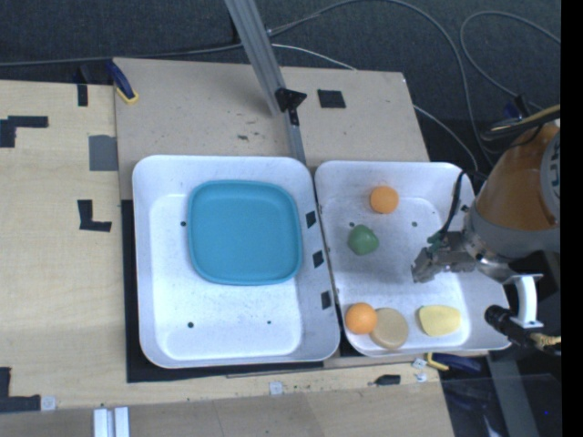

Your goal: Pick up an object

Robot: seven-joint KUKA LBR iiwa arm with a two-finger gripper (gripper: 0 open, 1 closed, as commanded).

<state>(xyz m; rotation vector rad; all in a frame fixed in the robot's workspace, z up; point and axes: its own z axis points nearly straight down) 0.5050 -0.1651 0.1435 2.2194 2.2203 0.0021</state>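
The right bin holds an orange ball near its back, a green ball at mid-left, a second orange ball at the front left, a tan disc beside it and a yellow piece at the front right. My gripper hangs low over the right half of this bin, just behind the yellow piece and to the right of the green ball. Nothing shows between its tips.
A blue square plate lies in the left bin. A slanted metal pole rises from behind the bins. Cables trail on the dark floor at the back right. The arm's orange-banded wrist overhangs the right bin's right edge.
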